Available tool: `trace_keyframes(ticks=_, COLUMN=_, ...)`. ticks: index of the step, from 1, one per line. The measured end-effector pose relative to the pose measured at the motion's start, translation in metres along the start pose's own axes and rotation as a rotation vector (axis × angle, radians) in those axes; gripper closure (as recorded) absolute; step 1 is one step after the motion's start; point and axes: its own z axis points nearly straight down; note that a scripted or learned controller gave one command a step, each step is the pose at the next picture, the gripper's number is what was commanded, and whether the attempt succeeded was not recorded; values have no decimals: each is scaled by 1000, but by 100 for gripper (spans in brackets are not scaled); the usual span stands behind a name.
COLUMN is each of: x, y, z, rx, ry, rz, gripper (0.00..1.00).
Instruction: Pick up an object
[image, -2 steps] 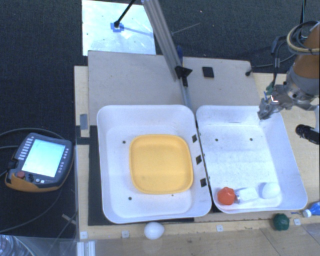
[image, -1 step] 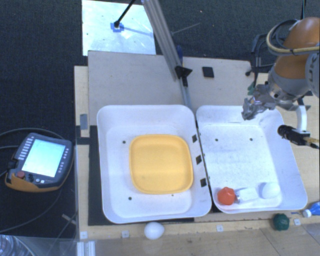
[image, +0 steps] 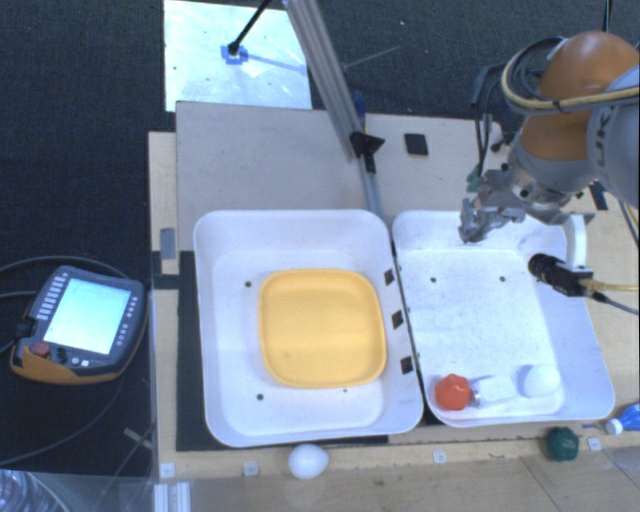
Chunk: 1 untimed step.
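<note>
Grey two-finger gripper (image: 473, 232) hovers at the upper edge of the right white plastic bin (image: 500, 310) — grip state cannot be determined. Round orange-red ball (image: 453, 392) lies lower centre-right, against the bin wall — a descent there risks wall contact.

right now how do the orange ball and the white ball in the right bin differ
Colour: the orange ball is bright orange-red, while the white ball nearly blends into the right bin.
Position: the orange ball lies at the bin's near-left corner; the white ball lies further right along the same near edge.
Shared: both are small and round, look similar in size, and lie far from the gripper.
</note>
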Motion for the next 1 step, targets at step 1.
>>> trace_keyframes(ticks=1, x=46, y=-8, z=-7, rx=1, ry=0, rz=1, gripper=100)
